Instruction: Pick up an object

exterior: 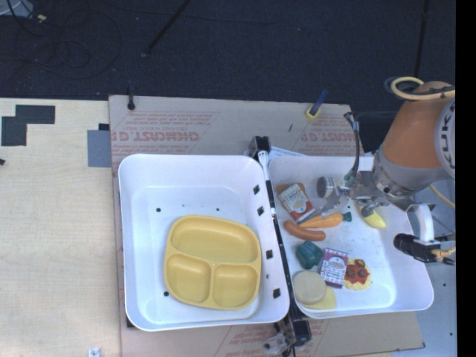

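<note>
Where the pincer (336,193) dips just above the carrot (325,219), blur hides its opening; cannot tell any grasp.

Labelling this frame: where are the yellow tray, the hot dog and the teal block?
yellow tray (212,261), camera view, centre divider.
hot dog (304,233), camera view, its middle.
teal block (309,254), camera view, top face.

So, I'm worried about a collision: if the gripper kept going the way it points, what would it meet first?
Probably the orange carrot just beyond the gripper, then the red sausage; depth is unclear.
</note>
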Controlling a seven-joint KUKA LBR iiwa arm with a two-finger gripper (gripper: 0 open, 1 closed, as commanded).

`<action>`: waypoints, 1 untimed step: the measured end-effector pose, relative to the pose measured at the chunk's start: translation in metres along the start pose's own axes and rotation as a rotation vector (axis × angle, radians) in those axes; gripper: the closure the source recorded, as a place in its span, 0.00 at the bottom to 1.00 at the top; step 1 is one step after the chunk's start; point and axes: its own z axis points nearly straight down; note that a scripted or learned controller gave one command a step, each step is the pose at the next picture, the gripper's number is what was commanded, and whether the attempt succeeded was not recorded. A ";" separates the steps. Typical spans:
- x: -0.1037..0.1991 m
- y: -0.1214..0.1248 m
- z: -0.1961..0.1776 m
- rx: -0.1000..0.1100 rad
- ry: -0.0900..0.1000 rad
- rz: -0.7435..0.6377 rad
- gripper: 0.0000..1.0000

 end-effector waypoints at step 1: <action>0.008 0.060 0.056 -0.012 -0.003 -0.001 0.00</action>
